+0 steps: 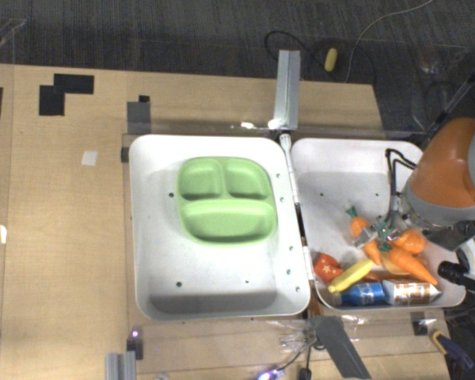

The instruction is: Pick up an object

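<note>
The arm's hand [389, 232] sits low in the right bin [332, 172], down among a tight heap of toy food at the bin's near right corner, and whether it is spread or pressed together I cannot tell, since the wrist and the orange band hide most of it. The likely targets are the toy carrots [408, 253], crowded just beside one another and touching; a yellow banana [353, 275] leans against them, a red tomato-like piece [325, 267] lies just left of it, and a blue can [364, 294] and a brown can [414, 293] lie on their sides along the near wall. The main risk, as I judge it, is the crowding: the hand may close on two carrots at once or on a leafy top, and the piece may slip out as it lifts. A tapered carrot may also squirt sideways. Pieces pressed to the bin wall leave little room to get around them. The green divided plate [225, 199] in the left bin [154, 236] lies well apart and is not at risk. The cans bear labels, but the writing is too small to read
</note>
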Tool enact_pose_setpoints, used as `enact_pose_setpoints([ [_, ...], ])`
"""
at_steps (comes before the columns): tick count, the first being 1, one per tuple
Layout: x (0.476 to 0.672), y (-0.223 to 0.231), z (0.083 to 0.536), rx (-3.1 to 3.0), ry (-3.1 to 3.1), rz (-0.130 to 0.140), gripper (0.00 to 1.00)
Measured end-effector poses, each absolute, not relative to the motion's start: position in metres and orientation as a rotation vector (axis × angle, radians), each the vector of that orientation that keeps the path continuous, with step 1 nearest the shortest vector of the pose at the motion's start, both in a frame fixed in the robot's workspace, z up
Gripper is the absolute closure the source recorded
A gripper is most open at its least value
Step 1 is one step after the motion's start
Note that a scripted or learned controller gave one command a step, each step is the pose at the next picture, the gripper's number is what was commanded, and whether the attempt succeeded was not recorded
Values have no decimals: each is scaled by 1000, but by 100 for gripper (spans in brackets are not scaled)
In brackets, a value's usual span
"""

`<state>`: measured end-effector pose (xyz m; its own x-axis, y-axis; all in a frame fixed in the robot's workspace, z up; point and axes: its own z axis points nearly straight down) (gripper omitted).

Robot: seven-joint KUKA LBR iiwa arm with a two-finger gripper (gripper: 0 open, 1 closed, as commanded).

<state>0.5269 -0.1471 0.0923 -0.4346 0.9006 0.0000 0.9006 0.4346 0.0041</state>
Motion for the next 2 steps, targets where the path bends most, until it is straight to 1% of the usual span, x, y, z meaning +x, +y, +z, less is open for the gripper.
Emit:
enact_pose_setpoints([
  [1,544,-63,239,1663,2663,5,100],
  [2,546,-61,249,1650,2669,8,100],
])
